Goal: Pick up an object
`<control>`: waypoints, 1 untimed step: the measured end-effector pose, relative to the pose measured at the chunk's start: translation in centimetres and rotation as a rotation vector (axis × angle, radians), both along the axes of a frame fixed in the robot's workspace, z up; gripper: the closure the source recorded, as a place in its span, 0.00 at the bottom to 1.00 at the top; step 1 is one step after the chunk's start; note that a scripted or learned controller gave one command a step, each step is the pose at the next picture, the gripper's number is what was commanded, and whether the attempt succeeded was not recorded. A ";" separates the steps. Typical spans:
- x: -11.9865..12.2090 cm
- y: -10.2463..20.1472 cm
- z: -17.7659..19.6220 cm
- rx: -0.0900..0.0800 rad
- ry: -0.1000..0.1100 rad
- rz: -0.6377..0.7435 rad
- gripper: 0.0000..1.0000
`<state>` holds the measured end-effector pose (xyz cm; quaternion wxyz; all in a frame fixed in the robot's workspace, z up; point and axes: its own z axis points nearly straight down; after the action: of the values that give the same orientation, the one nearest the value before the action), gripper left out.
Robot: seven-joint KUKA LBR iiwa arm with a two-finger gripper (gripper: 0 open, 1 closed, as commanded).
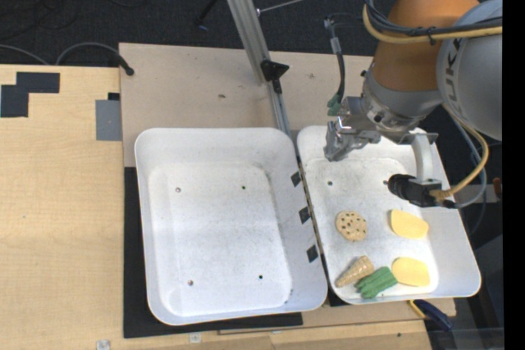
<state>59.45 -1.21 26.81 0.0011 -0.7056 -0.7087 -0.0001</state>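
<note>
The gripper hangs over the far end of the right bin, and from this angle I cannot tell how it is set. All the pickable things lie toward the near end of that bin, well apart from the gripper: a speckled cookie and, beside it, a yellow piece. Nearer the front rim are a tan cone touching a green piece, perhaps a toy vegetable, and a second yellow piece.
</note>
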 end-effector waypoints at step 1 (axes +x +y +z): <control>1.3 3.9 -1.1 -0.001 0.001 -0.002 1.00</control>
<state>60.78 2.65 25.70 0.0009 -0.7064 -0.7078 0.0007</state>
